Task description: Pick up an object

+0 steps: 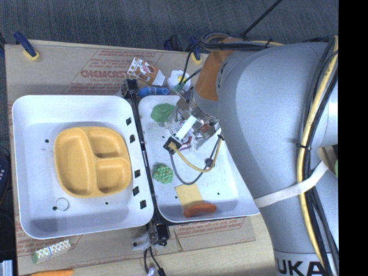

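My gripper (193,124) is low in the upper part of the right bin (233,183), beneath the grey arm and its orange band. Just to its left lies a green leafy piece (162,112). Further toward the front of that bin are a round, bumpy green ball (163,173), a flat yellow slice (188,194) and an orange-red sausage shape (199,210) at the front wall. Nothing shows as held.
In the left bin (29,154) sits a yellow divided tray (92,160). Beyond the bins, on the cardboard, lie a printed packet (141,69), a blue item (153,90) and a white item (173,77). Another packet (52,250) lies at the front left.
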Tool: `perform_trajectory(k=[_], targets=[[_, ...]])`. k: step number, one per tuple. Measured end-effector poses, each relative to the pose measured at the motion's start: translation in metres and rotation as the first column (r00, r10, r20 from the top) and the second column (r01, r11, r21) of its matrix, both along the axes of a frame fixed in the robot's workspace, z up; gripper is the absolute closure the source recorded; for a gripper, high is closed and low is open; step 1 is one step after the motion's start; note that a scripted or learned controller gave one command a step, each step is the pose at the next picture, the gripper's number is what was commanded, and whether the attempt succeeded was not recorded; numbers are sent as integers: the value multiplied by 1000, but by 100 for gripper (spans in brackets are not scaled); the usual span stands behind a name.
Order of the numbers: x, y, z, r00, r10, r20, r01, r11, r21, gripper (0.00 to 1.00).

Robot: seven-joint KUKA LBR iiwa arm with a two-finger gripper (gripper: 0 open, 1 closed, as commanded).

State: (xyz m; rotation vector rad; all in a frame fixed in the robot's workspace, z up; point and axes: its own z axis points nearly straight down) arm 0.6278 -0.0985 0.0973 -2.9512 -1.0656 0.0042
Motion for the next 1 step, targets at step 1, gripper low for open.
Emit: perform_trajectory(k=[1], targets=[[13, 2, -6, 933, -360, -1, 360, 933, -1, 0]])
